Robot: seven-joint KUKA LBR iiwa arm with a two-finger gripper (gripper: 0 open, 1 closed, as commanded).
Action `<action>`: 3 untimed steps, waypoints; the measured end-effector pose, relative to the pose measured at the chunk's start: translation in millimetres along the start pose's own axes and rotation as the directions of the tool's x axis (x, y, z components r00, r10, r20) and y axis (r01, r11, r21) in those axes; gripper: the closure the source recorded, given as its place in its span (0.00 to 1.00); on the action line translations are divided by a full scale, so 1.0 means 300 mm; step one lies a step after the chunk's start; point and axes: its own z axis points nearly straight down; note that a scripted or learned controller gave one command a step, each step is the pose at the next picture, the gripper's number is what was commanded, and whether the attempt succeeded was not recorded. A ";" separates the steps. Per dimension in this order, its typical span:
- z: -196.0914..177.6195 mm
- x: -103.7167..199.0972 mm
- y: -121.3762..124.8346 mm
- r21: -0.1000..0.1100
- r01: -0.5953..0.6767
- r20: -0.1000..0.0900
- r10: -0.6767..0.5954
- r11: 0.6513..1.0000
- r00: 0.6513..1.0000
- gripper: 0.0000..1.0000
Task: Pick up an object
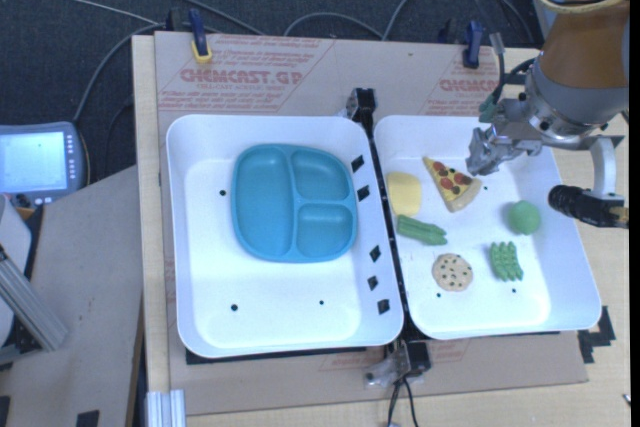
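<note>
Hovering over the upper part of the right shallow white bin [572, 310], the two-finger metal gripper [482, 158] is hanging from the grey arm with its orange band [590, 10], which is reaching in from the right. Whether it is clenched or released I cannot tell from this slant; nothing is showing inside its grasp. Its tip is sitting just beside the toy pizza slice with red dots [449, 182], at that slice's upper right, and whether the two are touching is unclear.

Lying in the same bin are the other toy foods. A pale yellow rounded piece [403, 192] is resting near the bin's left wall, with a dark green pickle-like piece [421, 231] just below it. A tan round cookie with dark chips [452, 272] is sitting lower down, and a green ridged bundle [506, 261] is lying to its right. A round green ball [522, 217] is resting near the right side, below the arm's black attachment [585, 205].

Next door, the left shallow white bin [200, 315] is holding a blue plastic divided tray [293, 202] with three compartments, lying flat in its upper half.
</note>
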 end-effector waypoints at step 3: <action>0.011 0.576 0.023 -0.002 0.001 0.001 -0.001 1.000 1.000 1.00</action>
